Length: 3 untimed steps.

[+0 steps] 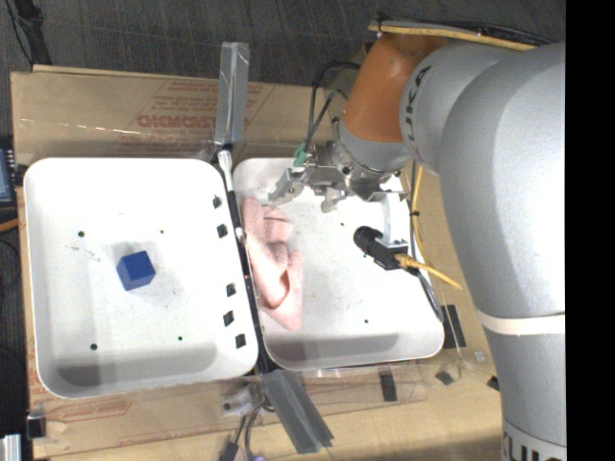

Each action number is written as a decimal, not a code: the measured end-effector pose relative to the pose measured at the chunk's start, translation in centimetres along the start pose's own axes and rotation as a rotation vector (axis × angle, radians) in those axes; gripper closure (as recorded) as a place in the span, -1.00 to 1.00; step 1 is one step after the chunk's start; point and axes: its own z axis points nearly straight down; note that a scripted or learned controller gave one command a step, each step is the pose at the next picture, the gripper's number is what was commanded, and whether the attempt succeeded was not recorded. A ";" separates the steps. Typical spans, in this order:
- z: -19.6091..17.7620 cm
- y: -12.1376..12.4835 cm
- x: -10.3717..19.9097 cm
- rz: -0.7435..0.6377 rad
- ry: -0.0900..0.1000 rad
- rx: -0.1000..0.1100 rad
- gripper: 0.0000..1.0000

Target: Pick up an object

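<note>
Gripper (306, 188): hanging over the far part of the right bin (404, 339), its metal fingers (285, 184) splaying apart and holding nothing; whether they are touching the bin floor cannot be told. Arm (480, 161): grey, with an orange band (380, 89) above the wrist, reaching in from the right and covering that bin's far right corner. Pink cloth (274, 262): lying crumpled along the left side of the right bin, beside the divider (240, 257), its upper end sitting just below and left of the fingers, apart from them. Black fitting (377, 246): sitting near the bin's right wall, below the wrist. Blue cube (136, 269): resting on the floor of the left bin (58, 373), left of centre, well apart from the gripper. Cardboard sheet (125, 109): lying under both bins, showing beyond their far edges.
</note>
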 end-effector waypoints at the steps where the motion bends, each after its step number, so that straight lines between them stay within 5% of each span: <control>1: 9.2 0.4 -2.0 -0.038 0.000 0.004 -1.00; 2: 10.1 -4.6 -4.4 -0.118 0.001 0.001 -1.00; 3: 10.0 2.7 -4.6 -0.137 0.001 -0.001 -1.00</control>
